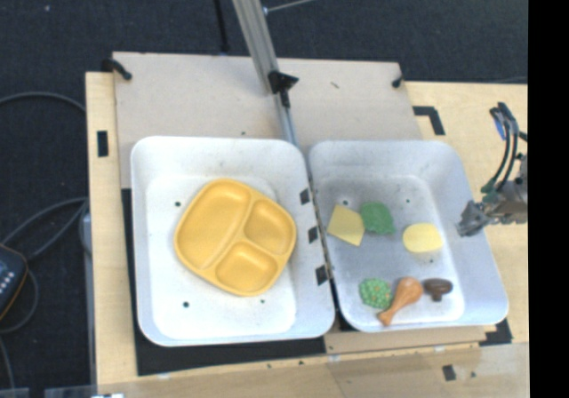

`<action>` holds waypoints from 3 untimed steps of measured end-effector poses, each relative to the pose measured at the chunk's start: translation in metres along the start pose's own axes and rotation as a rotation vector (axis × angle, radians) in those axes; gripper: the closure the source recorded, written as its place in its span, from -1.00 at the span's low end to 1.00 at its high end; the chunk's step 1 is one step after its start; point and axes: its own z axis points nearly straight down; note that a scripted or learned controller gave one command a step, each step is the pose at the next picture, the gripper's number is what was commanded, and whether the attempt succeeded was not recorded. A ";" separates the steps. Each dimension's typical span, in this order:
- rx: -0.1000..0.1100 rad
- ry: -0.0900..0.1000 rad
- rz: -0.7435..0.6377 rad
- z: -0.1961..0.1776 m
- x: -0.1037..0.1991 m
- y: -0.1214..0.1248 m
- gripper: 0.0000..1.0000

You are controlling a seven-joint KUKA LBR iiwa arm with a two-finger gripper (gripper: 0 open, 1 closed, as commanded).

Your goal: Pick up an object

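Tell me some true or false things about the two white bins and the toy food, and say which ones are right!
1. The yellow plate lies in the left bin. True.
2. The plate has food on it. False: its three compartments are bare; the food lies in the right bin.
3. The chicken drumstick lies between a green piece and a brown piece. True.
4. The gripper is lifting the yellow lemon-like piece. False: the gripper is at the right bin's right rim, and the yellow piece lies on the bin floor.
5. The yellow wedge sits beside another green piece. True.
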 end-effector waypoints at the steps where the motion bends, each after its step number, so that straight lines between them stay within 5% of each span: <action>1: 0.002 0.003 -0.001 -0.006 0.058 0.002 1.00; 3: 0.001 0.004 -0.005 -0.023 0.170 0.013 1.00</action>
